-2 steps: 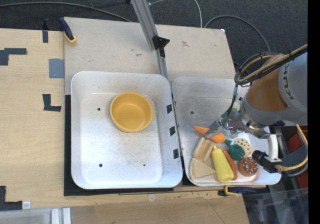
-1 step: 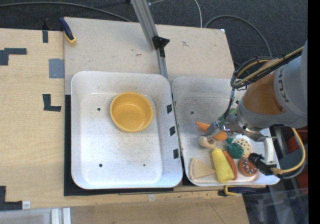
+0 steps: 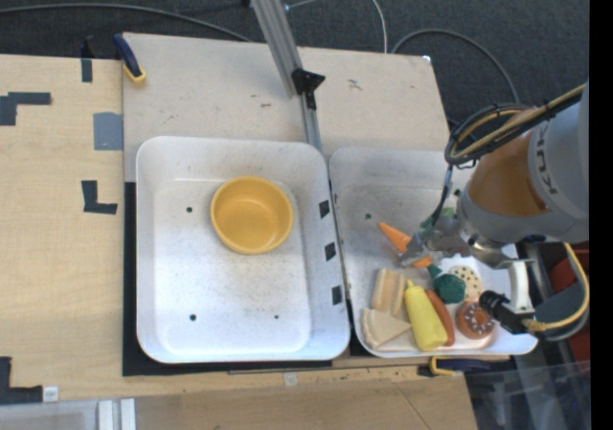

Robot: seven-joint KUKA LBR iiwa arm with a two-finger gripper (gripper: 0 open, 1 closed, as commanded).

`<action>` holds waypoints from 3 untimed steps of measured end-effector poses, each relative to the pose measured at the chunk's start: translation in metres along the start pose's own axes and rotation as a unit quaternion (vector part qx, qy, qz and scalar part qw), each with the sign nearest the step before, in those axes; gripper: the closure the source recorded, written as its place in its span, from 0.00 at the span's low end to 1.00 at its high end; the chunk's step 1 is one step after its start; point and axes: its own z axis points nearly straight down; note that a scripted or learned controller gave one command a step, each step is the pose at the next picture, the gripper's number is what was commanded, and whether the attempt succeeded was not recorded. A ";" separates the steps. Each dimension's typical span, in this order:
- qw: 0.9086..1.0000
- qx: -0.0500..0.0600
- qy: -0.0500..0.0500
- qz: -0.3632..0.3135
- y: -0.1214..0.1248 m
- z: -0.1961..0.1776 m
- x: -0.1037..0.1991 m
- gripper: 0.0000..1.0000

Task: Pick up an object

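The right bin (image 3: 383, 179) holds a cluster of toy foods. An orange carrot (image 3: 392, 234) lies near its middle. Toward the front sit tan bread slices (image 3: 387, 291), a yellow bottle (image 3: 427, 316), a red sausage (image 3: 443, 311), a brown donut (image 3: 474, 321), a dark green piece (image 3: 446, 284) and a pale cookie (image 3: 466, 275). My gripper (image 3: 420, 249) is low in this bin, right against the carrot's right end and just above the green piece. The wrist hides what lies beneath it.
A yellow bowl (image 3: 252, 215) stands in the left bin (image 3: 172, 304). A grey metal pole (image 3: 278, 26) slants over the back of the bench down to the wall between the bins. Black cables (image 3: 479, 131) loop off the arm at the right.
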 end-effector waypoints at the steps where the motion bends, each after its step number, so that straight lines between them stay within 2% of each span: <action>1: 1.000 -0.001 0.000 0.001 0.003 -0.047 -0.009 1.00; 3: 1.000 -0.003 -0.001 0.000 0.005 -0.153 -0.020 1.00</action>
